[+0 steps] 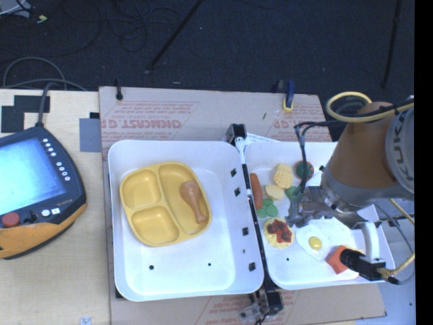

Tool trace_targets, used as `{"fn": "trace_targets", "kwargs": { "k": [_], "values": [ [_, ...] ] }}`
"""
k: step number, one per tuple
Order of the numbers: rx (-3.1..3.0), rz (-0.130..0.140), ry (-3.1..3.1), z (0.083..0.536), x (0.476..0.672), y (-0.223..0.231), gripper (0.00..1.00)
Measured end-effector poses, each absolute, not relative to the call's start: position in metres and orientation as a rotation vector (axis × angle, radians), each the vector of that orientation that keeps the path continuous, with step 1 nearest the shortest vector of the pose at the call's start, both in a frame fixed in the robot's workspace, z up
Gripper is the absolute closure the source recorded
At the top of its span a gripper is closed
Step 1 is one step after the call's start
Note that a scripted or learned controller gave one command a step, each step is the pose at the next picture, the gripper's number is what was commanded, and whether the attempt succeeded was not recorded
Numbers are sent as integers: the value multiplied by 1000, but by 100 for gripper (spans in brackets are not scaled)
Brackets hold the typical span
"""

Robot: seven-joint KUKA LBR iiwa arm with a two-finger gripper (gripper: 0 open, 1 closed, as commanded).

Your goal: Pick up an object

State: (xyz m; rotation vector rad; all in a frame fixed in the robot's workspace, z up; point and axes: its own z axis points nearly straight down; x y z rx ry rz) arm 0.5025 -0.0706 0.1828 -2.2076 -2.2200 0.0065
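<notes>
Hanging low over the right bin (318, 282), my claw (295, 215) sits among the cluster of toy food, and from this slanted view I cannot tell how wide it stands or whether anything is caught in it, since my own wrist and the orange band cover the tips. I judge I am placed here because the pieces crowd this bin's left half, so any descent lands near something. Closest are the green piece (295, 193) just beside me, the pizza slice (279, 233) below, the fried egg (313, 243) near my lower right. The hot dog (256, 189) lies against the divider, long axis running up and down the view. In the left bin (135, 276) the yellow tray (164, 203) keeps a drumstick (193, 200), slanting upper left to lower right.
</notes>
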Motion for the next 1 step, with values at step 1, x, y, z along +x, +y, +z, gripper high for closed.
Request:
{"fn": "trace_targets", "kwargs": {
  "k": [1],
  "values": [
    [-2206, 1, -2226, 187, 499, 17, 100]
  ]
}}
